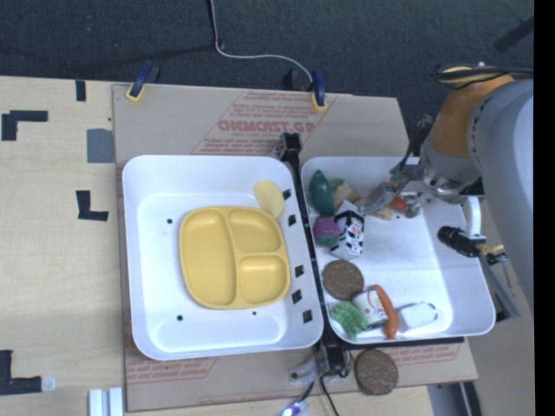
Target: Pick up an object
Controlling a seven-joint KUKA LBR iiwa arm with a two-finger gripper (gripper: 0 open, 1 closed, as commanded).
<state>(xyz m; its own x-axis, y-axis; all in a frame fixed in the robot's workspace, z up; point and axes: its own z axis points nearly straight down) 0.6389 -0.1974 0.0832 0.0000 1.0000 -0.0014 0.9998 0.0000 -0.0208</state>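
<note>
The toys lie clustered along the left side of the right bin (451, 319): a green piece (320, 191), a black-and-white cow (350, 232), a brown disc (343, 278); none is lifted. The gripper (392, 199) hovers low beside them; its state I cannot tell; the pick remains undone.

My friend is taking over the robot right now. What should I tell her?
Gripper: low in the right bin, near its upper edge; I cannot tell if it grips anything.
Things: the green piece, cow-patterned block, brown disc and orange carrot lie in the right bin. The yellow divided plate sits in the left bin.
Done: nothing visibly lifted.
Left: grab one object and raise it.
</note>
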